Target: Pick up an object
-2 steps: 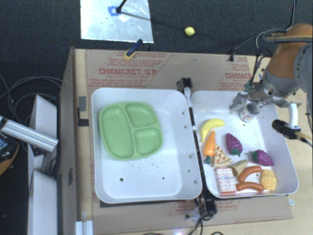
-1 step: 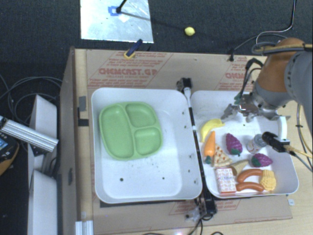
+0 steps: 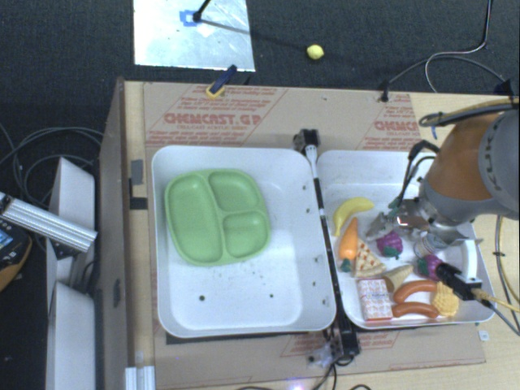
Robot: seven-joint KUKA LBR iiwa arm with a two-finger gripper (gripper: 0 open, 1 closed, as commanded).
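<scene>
The right bin (image 3: pixel 361 167) holds several toy foods: a yellow banana (image 3: pixel 351 211), an orange carrot (image 3: pixel 348 238), a pizza slice (image 3: pixel 367 260), a purple bunch of grapes (image 3: pixel 392 243), two sausages (image 3: pixel 417 289), a round waffle cookie (image 3: pixel 444 301) and a pink wafer (image 3: pixel 374 298). My gripper (image 3: pixel 396 220) hangs low over the middle of this bin, just above the purple grapes and to the right of the banana and carrot. The arm's grey wrist and orange band hide the bin's right side. Nothing visibly sits in the gripper.
The left bin (image 3: pixel 244 303) carries a green divided plate (image 3: pixel 218 215). A second purple toy (image 3: pixel 427 264) lies by the arm's wrist. Cables run along the bench's right edge. A black clamp (image 3: pixel 307 140) joins the bins at the back.
</scene>
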